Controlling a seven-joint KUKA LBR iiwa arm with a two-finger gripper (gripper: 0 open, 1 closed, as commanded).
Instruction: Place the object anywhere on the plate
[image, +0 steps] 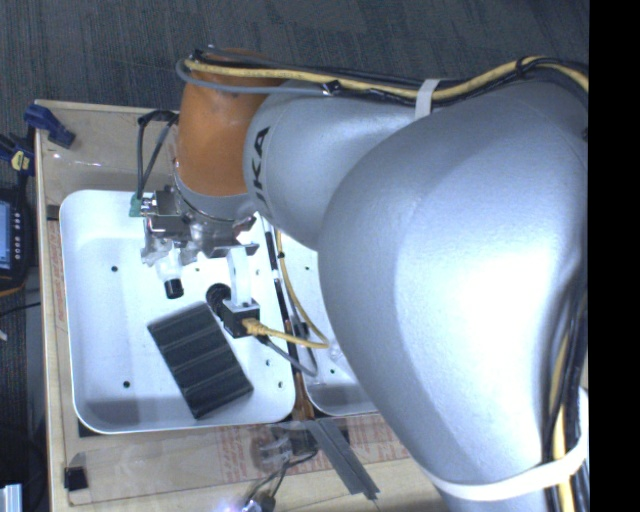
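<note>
One dark ribbed object (200, 360) lies in the left bin (85, 300) (arm (420, 260) overhead); jaws' state perhaps unreadable.

Blue clamp (48, 124) at bench corner; black device (14, 235) off left edge.

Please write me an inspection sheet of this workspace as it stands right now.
Surface: wooden bench bearing two shallow white bins; left bin, right bin mostly under the arm.
Job's things: dark ribbed rectangular plate lying flat in the left bin; object to place, cannot tell.
Clutter: small black piece on the bin floor.
Grippers: two-finger gripper over the left bin, above the plate's far end.
Cables: yellow cable and black cable along the wrist.
Surroundings: blue clamp, dark floor.
</note>
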